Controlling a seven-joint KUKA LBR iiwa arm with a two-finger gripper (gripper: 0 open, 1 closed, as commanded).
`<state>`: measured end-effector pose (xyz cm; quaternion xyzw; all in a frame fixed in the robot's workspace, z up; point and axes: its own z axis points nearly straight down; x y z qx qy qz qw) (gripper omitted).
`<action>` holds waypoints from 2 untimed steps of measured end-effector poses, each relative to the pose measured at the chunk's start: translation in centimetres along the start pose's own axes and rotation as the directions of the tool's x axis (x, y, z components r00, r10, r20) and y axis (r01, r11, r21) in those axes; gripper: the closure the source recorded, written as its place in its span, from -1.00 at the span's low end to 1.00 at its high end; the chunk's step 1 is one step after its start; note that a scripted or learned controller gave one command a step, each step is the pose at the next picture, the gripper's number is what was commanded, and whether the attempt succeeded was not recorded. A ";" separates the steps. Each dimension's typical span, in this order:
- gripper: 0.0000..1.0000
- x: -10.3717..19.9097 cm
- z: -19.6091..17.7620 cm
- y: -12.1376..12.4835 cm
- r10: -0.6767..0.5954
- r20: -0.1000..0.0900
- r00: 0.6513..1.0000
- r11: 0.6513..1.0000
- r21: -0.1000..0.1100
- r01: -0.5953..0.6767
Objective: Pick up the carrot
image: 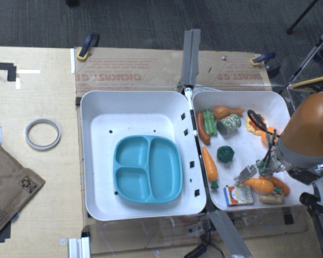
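we see the carrot (pixel 209 167) lying along the left wall of the right bin (pixel 280 98), tip toward the near edge, just left of the broccoli (pixel 225 153). the gripper (pixel 251 172) sits low near the bin's front right, over an orange toy (pixel 260 185); we cannot tell its state.

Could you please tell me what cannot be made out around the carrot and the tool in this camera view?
- Tool: too small and blurred to tell whether it is open or shut.
- Orange item under the tool: tool partly covers it; contact unclear.
- Carrot: green end lies against the right bin wall, blurred.
- Arm: hides the bin's right side.
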<state>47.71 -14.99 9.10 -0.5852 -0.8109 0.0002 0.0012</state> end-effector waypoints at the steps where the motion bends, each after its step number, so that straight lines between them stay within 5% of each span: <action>1: 1.00 -0.1 -0.9 0.0 0.003 0.001 1.000 1.000 -0.001 -0.003; 2: 1.00 6.6 -10.0 5.6 0.109 0.002 0.994 0.994 -0.001 -0.109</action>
